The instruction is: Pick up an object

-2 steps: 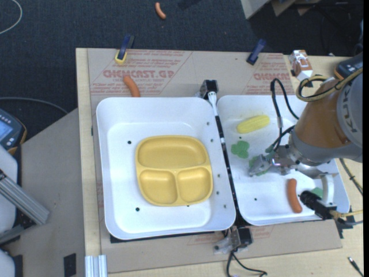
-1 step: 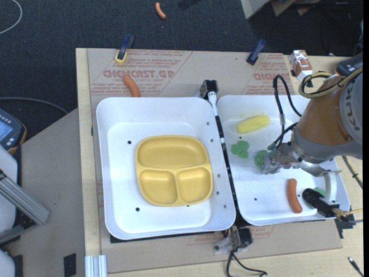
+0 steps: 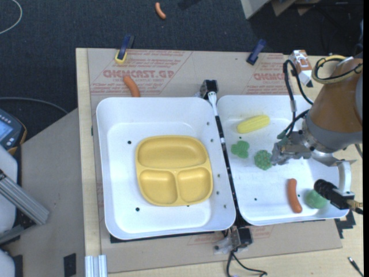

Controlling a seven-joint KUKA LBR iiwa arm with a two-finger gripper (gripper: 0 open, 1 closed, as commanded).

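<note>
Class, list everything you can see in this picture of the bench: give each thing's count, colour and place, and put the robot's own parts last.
Bins: 2, white, side by side on the bench; left bin, right bin.
Divided plate: 1, yellow, three compartments, middle of the left bin.
Corn cob: 1, yellow, upper part of the right bin.
Broccoli pieces: 3, green, right bin; one near the left wall, one beside the gripper, one at the lower right.
Sausage in bin: 1, orange-red, lower right bin.
Sausage on board: 1, orange, above the left bin.
Sausage on floor: 1, orange, dark carpet.
Clamps: 2, blue, board's top edge.
Arm: 1, grey and orange, over the right bin.
Gripper: 1, dark, next to the middle broccoli.
</note>
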